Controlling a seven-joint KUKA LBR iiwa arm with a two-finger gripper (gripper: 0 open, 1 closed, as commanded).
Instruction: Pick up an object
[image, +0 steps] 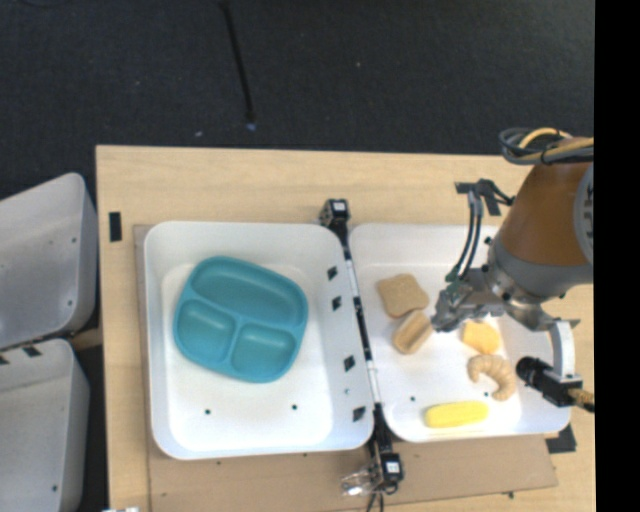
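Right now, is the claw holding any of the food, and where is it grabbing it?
Cannot be told. The claw is low over the right bin, beside the bread roll, but no food shows between its tips.

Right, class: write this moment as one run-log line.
gripper: over right bin | nearest: bread roll | holding: unclear | left bin: blue tray

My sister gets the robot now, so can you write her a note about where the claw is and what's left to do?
Claw: low in the right bin, beside the tan bread roll; nothing seen gripped.
Right bin also holds a toast slice, a yellow cheese piece, a croissant and a corn cob.
Left bin holds a teal divided plate.
Done: arm reached in.
Left: grip one item and lift it.
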